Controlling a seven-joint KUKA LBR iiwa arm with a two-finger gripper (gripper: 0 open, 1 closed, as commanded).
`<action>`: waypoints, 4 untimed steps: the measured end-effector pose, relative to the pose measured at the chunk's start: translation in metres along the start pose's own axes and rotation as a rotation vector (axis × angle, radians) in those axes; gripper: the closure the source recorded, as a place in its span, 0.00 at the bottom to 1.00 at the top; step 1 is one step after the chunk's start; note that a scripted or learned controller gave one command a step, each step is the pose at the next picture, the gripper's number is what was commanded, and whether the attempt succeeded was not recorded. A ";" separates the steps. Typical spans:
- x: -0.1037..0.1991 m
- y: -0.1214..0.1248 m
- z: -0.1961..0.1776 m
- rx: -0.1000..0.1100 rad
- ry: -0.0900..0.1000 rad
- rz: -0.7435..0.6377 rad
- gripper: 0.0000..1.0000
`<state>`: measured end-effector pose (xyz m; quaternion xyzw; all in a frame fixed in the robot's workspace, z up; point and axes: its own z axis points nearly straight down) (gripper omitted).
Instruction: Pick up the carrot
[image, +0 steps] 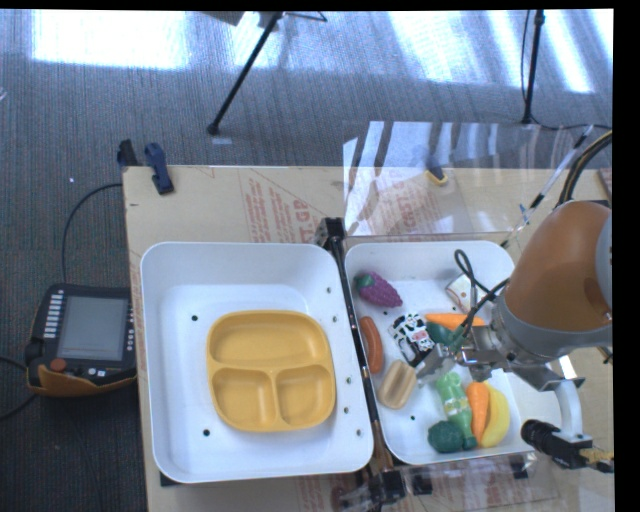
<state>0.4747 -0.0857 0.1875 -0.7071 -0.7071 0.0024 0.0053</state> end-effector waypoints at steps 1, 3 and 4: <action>-0.079 0.000 -0.007 -0.006 -0.003 -0.155 0.00; -0.128 0.002 0.091 -0.005 0.005 0.056 1.00; -0.088 0.034 0.037 -0.005 0.002 0.280 1.00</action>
